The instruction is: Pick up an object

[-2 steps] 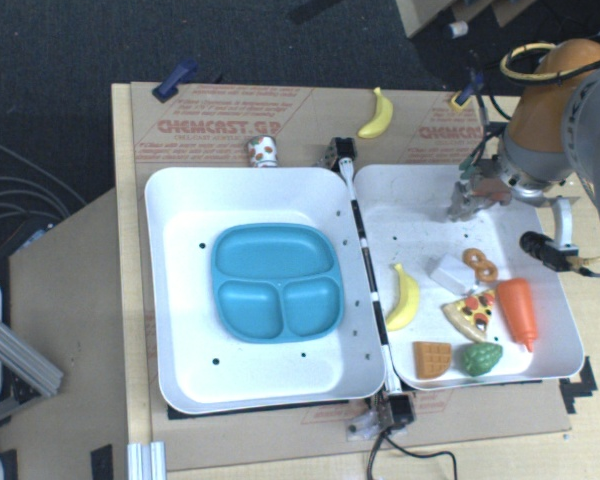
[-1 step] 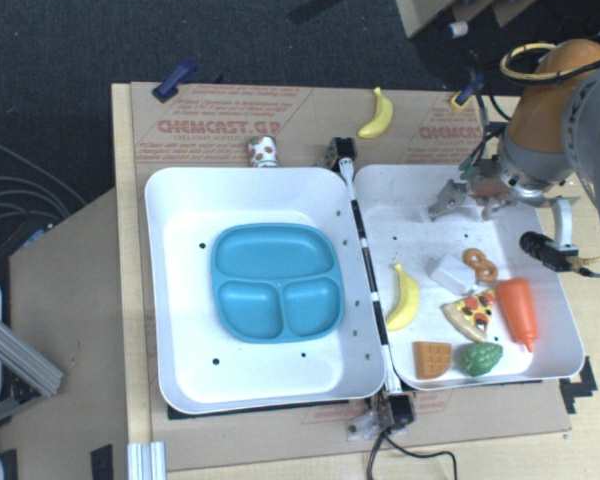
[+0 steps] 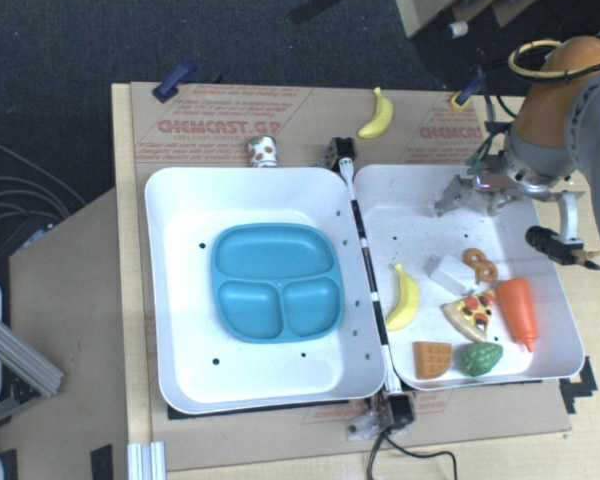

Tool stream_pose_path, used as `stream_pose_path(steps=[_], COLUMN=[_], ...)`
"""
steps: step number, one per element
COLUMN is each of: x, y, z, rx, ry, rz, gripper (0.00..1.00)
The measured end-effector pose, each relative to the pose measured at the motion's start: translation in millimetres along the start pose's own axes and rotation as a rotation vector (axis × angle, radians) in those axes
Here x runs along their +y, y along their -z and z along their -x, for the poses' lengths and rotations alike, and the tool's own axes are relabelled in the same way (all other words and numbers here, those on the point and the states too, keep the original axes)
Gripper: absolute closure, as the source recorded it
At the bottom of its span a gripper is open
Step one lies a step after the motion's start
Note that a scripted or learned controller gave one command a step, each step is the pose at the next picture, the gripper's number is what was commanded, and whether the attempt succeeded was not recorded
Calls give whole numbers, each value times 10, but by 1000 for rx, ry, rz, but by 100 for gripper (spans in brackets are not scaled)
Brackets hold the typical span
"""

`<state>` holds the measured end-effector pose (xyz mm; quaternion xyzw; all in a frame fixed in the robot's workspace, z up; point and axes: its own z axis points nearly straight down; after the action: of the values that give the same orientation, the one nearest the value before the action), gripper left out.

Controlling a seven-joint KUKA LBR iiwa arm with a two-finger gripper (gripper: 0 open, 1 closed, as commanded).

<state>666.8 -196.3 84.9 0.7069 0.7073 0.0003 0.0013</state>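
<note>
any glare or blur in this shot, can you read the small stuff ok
Camera view: even, soft lighting; the shallow white right bin looks bright without washing out; the yellow toy banana is sharp enough; the metal two-finger tool is small and slightly blurred, its fingers hard to read.

The arm [image 3: 565, 98] is rounded and grey, with a glossy orange band [image 3: 570, 63] curving over its upper segment. A thin yellow cable [image 3: 528, 58] loops beside the band, and dark cables trail along the wrist. The end effector [image 3: 477, 190] is bare grey metal with angular fingers. A black fitting [image 3: 550, 243] juts from a pale bracket below.
</note>
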Motion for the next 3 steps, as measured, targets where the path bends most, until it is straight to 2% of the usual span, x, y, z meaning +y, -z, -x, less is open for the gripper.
stream_pose_path(steps=[1, 2, 3], x=[11, 10, -128], y=[109, 106, 1], z=[-5, -7, -4], rx=[-2, -2, 2], ry=[2, 2, 0], rz=[3, 3, -5], gripper=[100, 0, 0])
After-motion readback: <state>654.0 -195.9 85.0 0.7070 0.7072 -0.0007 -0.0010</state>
